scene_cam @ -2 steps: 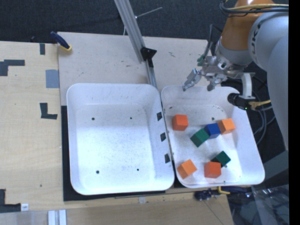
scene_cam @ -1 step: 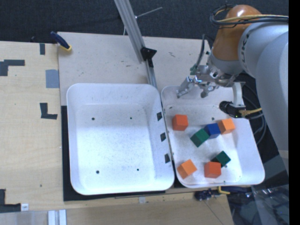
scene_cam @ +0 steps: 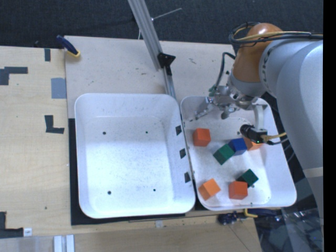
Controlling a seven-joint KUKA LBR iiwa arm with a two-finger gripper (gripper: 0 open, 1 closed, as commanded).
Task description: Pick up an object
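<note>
Right bin (scene_cam: 278, 190): coloured blocks (scene_cam: 201, 137).

One fixed camera here, up above the bench (scene_cam: 121, 62) and looking down at a slant. Take the left white bin (scene_cam: 84, 156) as the landmark: it sits left of centre, and the whole of it is in frame. The right white bin (scene_cam: 273, 190) lies just beside it, also seen whole. The arm (scene_cam: 294, 72) comes in from the right of the landmark, large against the lens. Dark floor runs beyond the bench's far edge.
</note>
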